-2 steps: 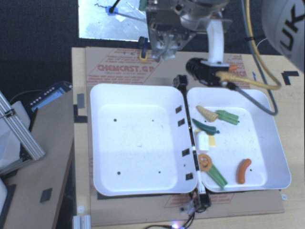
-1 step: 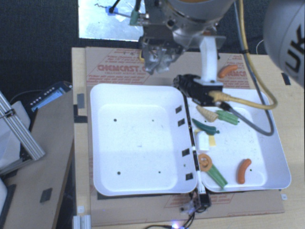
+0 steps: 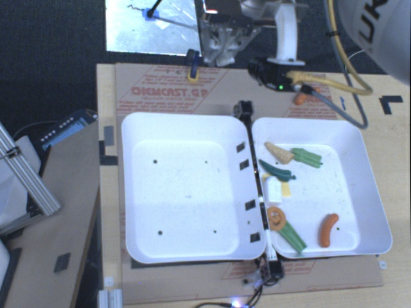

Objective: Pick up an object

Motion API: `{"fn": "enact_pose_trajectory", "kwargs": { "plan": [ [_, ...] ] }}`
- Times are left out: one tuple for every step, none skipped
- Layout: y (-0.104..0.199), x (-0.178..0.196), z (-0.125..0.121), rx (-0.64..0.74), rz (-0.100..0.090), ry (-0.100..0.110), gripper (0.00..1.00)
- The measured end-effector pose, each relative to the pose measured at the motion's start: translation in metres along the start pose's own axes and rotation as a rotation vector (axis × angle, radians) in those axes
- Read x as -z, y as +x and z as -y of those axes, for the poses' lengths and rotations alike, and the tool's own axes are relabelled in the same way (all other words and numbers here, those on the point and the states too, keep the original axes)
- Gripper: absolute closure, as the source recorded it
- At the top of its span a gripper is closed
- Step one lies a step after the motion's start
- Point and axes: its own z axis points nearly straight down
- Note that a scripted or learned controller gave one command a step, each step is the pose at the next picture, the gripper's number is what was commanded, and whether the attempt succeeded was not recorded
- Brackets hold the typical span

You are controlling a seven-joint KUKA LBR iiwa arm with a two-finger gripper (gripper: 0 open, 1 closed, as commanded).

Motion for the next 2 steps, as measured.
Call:
{"fn": "enact_pose_trajectory", "kwargs": {
  "plan": [
    [0.019,0.0,0.063,0.008,0.0,0.005,1.0],
    [0.017,0.0,-0.007,0.001,0.0,0.0,1.0]
  ]
}}
